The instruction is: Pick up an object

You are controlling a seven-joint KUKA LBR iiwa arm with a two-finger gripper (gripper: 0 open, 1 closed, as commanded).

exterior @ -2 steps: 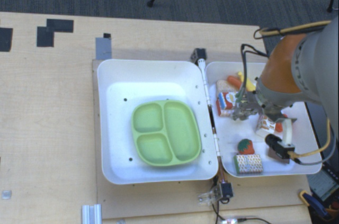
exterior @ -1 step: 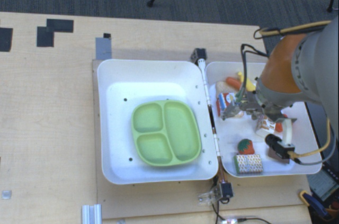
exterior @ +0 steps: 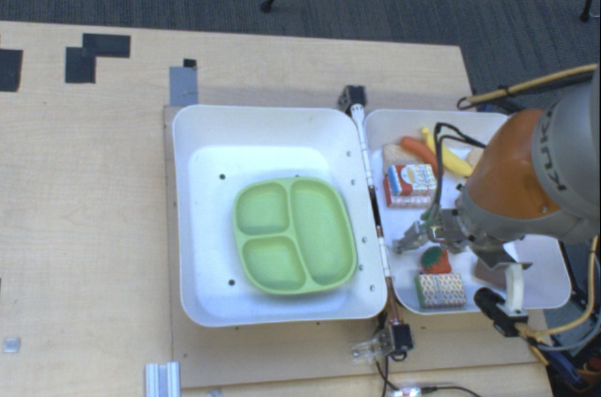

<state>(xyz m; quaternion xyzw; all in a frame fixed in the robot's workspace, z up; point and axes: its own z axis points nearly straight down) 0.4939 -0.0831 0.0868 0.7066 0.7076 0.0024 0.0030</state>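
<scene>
Arm (exterior: 526,175): enters from the right edge of the frame and bends down and left over the right bin; the orange band is in the middle right, with grey casing above and to its right.
Gripper (exterior: 420,237): a metal piece reaching left from under the orange band, low over the right bin, near its left wall. It is above and left of the strawberry.
Fingers: too small and cluttered to judge; I cannot tell whether they are apart or together, and nothing can be seen between them.
Right bin (exterior: 549,278): white, at the right of the bench; the arm covers much of it.
Carrot (exterior: 418,148): orange, lying aslant in the upper part of the right bin.
Banana (exterior: 449,156): yellow, just right of the carrot, partly under a black cable.
Box (exterior: 410,183): small red, white and blue pack below the carrot, above the gripper.
Strawberry (exterior: 435,259): red with a green top, just below and right of the gripper.
Pack (exterior: 440,290): small speckled block at the bin's lower edge, just below the strawberry.
Left bin (exterior: 202,198): white, middle of the frame, touching the right bin along the shared wall.
Plate (exterior: 295,236): green, three compartments, lying flat in the left bin, lower right of its floor.
</scene>
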